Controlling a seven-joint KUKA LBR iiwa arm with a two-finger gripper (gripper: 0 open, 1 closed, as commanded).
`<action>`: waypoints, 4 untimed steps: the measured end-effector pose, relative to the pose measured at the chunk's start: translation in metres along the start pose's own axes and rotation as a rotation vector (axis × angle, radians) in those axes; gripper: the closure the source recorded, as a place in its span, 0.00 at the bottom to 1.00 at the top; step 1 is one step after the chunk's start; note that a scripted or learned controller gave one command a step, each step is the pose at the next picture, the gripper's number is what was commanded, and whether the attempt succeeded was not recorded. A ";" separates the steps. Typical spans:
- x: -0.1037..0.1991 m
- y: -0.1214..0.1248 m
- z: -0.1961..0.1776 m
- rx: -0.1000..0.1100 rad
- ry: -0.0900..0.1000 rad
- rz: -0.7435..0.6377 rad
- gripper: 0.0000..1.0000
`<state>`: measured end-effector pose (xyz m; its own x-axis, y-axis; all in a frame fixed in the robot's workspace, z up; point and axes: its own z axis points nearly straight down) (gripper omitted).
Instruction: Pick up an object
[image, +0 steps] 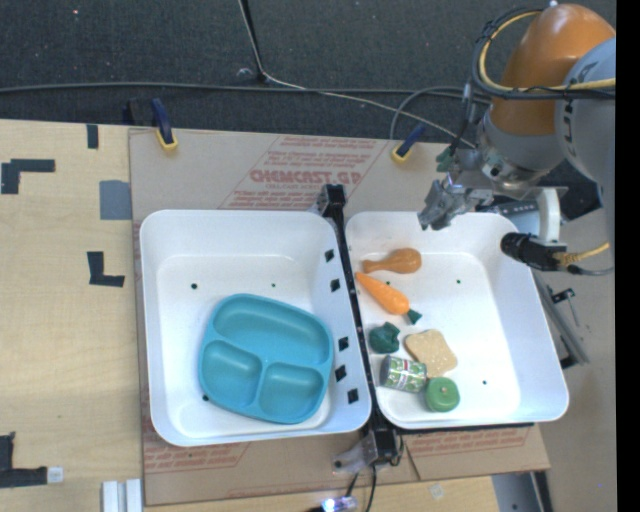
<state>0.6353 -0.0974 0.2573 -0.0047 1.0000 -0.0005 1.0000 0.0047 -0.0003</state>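
Above the right white bin's (520, 330) back rim, the gripper (440, 212) is held empty; finger state cannot be told. Clustered toys risk a missed grasp: orange plastic carrot (385, 294), brown plastic drumstick (393, 263).

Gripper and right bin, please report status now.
Gripper above right bin's far edge, holding nothing. Carrot, drumstick untouched below. Nothing in the way.

Grey arm reaching in from the right, claw held high

The grey KUKA arm (590, 110) is seen entering from the upper right of the camera view, its orange band (555, 50) sitting above the wrist. The wrist is angled down and to the left, and yellow and black cables are looped around it. The two-finger metal claw (438, 212) is carried at the arm's lower left end, pointed downward. Nothing is seen gripped between its tips; the spread of the tips cannot be made out.
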 end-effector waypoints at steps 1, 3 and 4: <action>0.059 0.001 0.013 0.001 0.001 -0.001 1.00; 0.150 -0.008 0.030 0.001 0.000 0.000 1.00; 0.196 -0.017 0.040 0.002 0.000 0.000 1.00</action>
